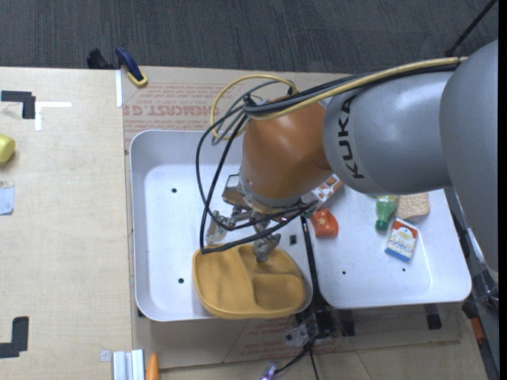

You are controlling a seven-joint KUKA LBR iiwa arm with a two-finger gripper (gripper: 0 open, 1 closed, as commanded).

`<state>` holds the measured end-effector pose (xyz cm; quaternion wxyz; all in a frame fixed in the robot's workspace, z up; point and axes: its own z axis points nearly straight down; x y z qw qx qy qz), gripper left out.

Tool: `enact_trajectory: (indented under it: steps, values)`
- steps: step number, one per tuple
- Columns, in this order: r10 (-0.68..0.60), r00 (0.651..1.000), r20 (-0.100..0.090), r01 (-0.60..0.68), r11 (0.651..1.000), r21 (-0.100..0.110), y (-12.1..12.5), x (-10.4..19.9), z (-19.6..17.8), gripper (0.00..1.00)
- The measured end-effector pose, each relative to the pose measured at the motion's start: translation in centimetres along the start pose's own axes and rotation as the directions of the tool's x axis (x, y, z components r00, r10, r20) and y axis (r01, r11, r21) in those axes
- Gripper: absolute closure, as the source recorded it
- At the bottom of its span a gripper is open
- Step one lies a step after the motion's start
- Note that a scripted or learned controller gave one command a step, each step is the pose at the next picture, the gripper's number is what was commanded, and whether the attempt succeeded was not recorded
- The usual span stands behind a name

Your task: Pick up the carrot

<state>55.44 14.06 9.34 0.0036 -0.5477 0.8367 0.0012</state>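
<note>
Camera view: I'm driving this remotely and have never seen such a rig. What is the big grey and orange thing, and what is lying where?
You look down at a slant from one fixed camera above a bench. The big grey and orange shape is a robot arm reaching in from the right. Its pincer hangs under the orange part, low over the left bin, just above a tan divided plate. Whether it grips anything cannot be seen. The right bin holds a red-orange item, a green item, a tan slab and a small carton. I cannot pick out a carrot for certain.
</note>
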Motion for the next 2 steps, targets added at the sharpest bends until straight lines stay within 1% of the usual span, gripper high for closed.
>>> enact_trajectory:
  steps: [1,2]
  values:
    - [-0.127,0.992,0.002,0.127,0.992,0.003,7.3,-5.0,0.0,0.00]
    - [-0.089,0.996,0.005,0.089,0.996,0.009,-0.2,-8.0,-0.2,0.00]
